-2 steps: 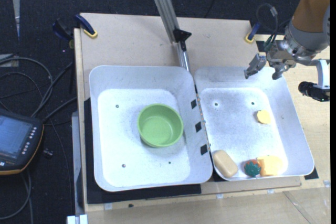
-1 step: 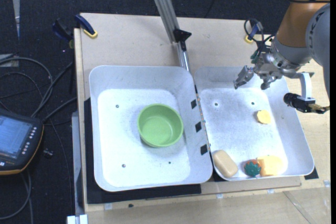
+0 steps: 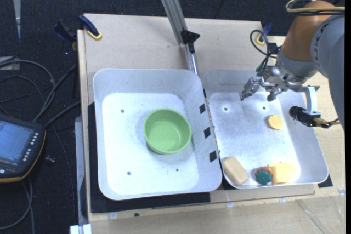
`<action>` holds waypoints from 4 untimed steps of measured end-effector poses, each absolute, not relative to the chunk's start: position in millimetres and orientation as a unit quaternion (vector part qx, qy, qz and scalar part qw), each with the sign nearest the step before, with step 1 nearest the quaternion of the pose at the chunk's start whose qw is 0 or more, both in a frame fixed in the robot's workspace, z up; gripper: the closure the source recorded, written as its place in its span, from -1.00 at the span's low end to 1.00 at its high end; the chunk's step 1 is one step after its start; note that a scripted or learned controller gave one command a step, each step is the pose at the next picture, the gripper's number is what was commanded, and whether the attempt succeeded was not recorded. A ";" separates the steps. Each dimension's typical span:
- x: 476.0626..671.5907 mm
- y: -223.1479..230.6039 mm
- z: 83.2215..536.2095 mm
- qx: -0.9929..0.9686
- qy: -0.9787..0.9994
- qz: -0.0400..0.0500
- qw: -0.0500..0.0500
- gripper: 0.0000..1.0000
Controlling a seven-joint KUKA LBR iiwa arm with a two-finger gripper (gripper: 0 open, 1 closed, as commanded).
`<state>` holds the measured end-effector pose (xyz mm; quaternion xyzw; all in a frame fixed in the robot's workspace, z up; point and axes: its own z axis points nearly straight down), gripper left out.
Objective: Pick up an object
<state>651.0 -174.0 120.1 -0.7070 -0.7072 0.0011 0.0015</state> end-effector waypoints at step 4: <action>651.1 -178.0 199.5 -0.707 -0.707 -0.001 -0.002 1.00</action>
